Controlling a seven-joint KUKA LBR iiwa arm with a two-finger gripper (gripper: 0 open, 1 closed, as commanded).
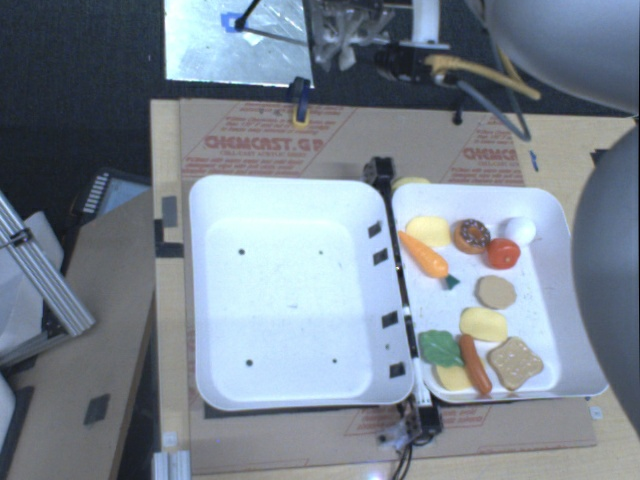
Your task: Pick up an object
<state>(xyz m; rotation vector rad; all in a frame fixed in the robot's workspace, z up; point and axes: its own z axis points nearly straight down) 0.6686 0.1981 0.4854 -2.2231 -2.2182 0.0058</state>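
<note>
The grey arm (570,28) fills the upper right corner and runs down the right side, blurred and close to the lens. Below it the bench board (260,133) carries 2 shallow white bins side by side. The left bin (210,298) is the larger white area in view; the right bin (552,268) sits against it, with a row of black clips along the shared edge.

The gripper (335,43) hangs at the top of the view, over the dark floor beyond the board, well apart from both bins — whether it is open or closed cannot be told, as the tip is a pale blur against a shiny metal sheet (235,23).

All the toy food lies in the right bin. Largest to smallest, roughly: a slice of toast (515,363) in the near right corner; a carrot (424,255) lying slanted by the dividing edge; a sausage (474,365) just beside the toast; a green leafy piece (439,347) touching the sausage; a yellow piece (484,323) above the toast; another yellow piece (429,231) near the far edge; a round tan biscuit (495,291); a doughnut (471,235); a tomato (503,254); and a white egg (518,230) just behind the tomato
</note>
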